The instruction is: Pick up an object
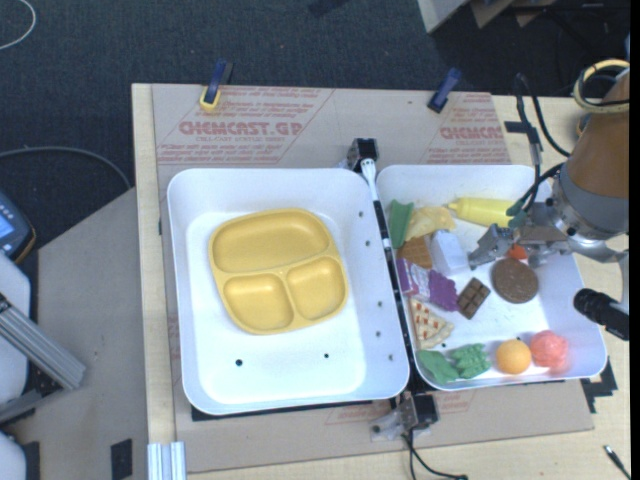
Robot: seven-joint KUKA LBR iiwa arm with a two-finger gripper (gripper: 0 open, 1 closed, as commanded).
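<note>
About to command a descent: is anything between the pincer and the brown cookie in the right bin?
Nothing visible does. The pincer hangs just up-left of the brown cookie, with bare bin floor between them. The chocolate piece lies apart, to the cookie's left.

Arm point(598, 158) reaching from right, end effector point(497, 245) lowered

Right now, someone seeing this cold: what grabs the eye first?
The yellow divided tray sits alone in the left bin. The right bin holds a crowd of toy food: a round brown cookie, an orange ball, a pink ball, a waffle slice and a yellow banana. The gripper hangs over that bin's upper middle, just above the cookie.
</note>
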